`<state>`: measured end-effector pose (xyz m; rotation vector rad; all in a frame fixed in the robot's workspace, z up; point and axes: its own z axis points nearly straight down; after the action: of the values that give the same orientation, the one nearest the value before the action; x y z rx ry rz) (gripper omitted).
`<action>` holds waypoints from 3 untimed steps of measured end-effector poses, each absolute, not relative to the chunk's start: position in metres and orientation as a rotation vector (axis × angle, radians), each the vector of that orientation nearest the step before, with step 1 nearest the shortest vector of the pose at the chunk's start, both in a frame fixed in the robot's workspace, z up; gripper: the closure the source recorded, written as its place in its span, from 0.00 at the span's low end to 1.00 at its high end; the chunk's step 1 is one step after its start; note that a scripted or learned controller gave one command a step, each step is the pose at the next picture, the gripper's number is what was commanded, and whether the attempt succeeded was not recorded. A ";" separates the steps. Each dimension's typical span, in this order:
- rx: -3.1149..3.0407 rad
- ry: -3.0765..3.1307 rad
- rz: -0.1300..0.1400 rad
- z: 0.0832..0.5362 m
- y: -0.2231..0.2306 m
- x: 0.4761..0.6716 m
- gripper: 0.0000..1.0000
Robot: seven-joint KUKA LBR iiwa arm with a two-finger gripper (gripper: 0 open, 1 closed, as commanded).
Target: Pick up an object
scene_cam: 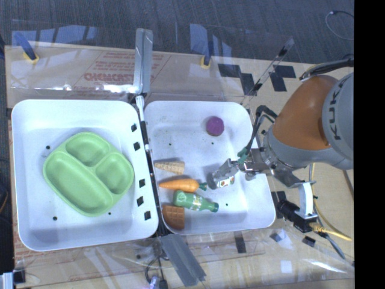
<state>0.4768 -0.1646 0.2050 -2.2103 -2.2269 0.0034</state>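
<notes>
Nearest camera: brown waffle-textured toy (174, 217), beside green plastic bottle (197, 203) | orange toy carrot (178, 185) just beyond bottle | two-finger gripper (223, 178) right of bottle, low for a pick; finger state cannot be determined.

Dark grey ribbed floor (120, 5), cardboard-topped bench (180, 65) (printed red lettering), blue tape strips (198, 38)

Green plate (88, 172), purple ball (215, 126), orange carrot (178, 185), white bins (36, 116).

Bench (72, 71) bearing two white bins (30, 221)
</notes>
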 end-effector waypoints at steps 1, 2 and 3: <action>-2.148 -2.286 0.004 0.100 -0.179 0.508 0.00; -2.107 -2.327 0.001 0.091 -0.139 0.476 0.00; -2.014 -2.408 0.001 0.091 -0.109 0.542 0.00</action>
<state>0.5424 -0.1087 0.0915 -2.0142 -2.4081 0.0014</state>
